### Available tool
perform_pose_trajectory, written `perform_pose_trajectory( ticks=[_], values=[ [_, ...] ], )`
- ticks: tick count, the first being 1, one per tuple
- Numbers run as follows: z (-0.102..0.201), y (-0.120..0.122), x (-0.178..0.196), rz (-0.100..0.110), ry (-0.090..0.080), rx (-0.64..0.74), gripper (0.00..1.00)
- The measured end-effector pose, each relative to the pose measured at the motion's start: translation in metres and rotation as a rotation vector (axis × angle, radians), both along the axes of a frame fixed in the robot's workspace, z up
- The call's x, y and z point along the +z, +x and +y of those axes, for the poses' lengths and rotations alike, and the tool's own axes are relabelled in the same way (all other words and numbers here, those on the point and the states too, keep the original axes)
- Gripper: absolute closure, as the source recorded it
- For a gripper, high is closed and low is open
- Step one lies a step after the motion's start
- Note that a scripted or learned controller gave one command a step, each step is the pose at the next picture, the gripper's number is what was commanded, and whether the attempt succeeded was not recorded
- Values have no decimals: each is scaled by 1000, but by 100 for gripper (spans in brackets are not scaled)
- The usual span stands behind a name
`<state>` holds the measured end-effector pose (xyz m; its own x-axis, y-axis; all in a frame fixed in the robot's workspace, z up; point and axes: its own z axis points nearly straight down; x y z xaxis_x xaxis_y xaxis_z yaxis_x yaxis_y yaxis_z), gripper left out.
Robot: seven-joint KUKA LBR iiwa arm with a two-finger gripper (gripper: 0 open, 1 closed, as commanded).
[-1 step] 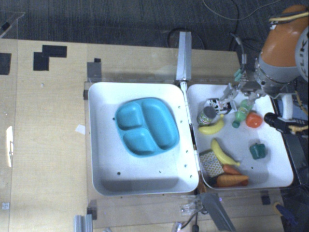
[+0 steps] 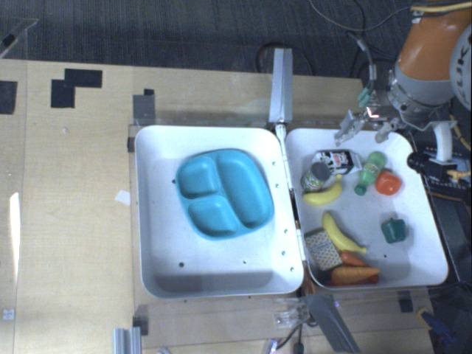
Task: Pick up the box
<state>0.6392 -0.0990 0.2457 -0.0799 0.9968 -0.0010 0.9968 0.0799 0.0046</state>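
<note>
Two shallow white bins sat side by side on the bench. The left bin (image 2: 158,271) carried a blue divided plate (image 2: 223,192) near its middle, with bare white floor along all four walls, widest along the near edge. The right bin (image 2: 431,260) held all the small items.

Camera view, right bin. The box (image 2: 324,248), a small carton with a checkered face, lay in the near-left corner, close against the left wall and the shared divider between the bins. A carrot (image 2: 354,274) lay just beside it along the near wall, and a banana (image 2: 341,234) lay just above it, angled toward the middle of the bin. The box was hemmed in on the wall side and by these two; only its upper face stood free. A second banana (image 2: 324,194) lay further back, touching a tipped can (image 2: 330,164). A green bottle (image 2: 369,172) and an orange-red fruit (image 2: 389,184) lay near the back right. A green pepper (image 2: 394,230) sat alone toward the right wall, with open floor around it.

The gripper (image 2: 366,123) hung at the back rim of the right bin, well apart from the box, which was at the opposite, near end. Its fingers (image 2: 347,130) were spread apart with nothing between them. The grey arm with its orange band (image 2: 435,46) came in from the upper right corner. Bare bin floor lay between the can and the back wall, below the gripper.
</note>
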Motion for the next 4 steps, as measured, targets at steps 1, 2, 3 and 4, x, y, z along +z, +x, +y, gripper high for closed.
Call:
perform_pose_trajectory(
  ticks=[1,2,3,4],
  values=[
    [-8,-72,-118,4,1,-47,0],
    [-65,-123,-128,2,1,-47,0],
    [-105,-54,-158,-5,2,-55,0],
    [-104,-51,-148,-8,4,-51,100]
  ],
)
